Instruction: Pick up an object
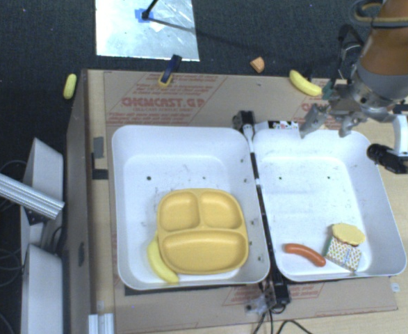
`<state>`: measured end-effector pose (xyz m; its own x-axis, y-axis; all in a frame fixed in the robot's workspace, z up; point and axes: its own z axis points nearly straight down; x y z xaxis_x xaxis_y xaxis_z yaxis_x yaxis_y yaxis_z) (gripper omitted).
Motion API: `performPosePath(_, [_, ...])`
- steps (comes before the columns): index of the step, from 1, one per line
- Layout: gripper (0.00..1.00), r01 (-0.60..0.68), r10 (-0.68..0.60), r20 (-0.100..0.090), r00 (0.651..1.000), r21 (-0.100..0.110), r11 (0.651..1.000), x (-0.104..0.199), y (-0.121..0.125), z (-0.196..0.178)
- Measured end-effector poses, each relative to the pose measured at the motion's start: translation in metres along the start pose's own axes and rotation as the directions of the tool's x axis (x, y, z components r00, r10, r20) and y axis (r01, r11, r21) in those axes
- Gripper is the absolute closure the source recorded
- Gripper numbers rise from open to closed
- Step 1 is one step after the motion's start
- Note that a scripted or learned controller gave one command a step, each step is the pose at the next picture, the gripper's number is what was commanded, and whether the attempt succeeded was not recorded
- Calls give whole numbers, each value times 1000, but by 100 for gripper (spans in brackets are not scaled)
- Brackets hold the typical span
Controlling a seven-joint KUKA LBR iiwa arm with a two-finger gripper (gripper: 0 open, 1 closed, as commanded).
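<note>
Right, your hand [327,124] sits over the far right corner of the shallow white right bin [315,179], its two fingers spread apart with nothing between them. The grey arm with the orange band [391,37] comes in from the right. In that right bin, near the front edge, you've got a small orange-red sausage-shaped piece [304,254] and just beside it a patterned little jar with a yellow lid [345,246], leaning. Both are well apart from the hand. The shallow white left bin [183,152] carries a yellow plastic divided tray [202,229] with a yellow banana-shaped toy [160,262] touching its front left corner. Another yellow banana toy [305,83] lies on the desk [190,96] behind the bins.
</note>
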<state>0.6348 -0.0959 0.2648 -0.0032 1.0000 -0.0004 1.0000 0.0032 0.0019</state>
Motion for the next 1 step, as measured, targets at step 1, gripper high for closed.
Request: performPosePath(1, [0,1,-1,-1,1000,3,1000,34,-14,81])
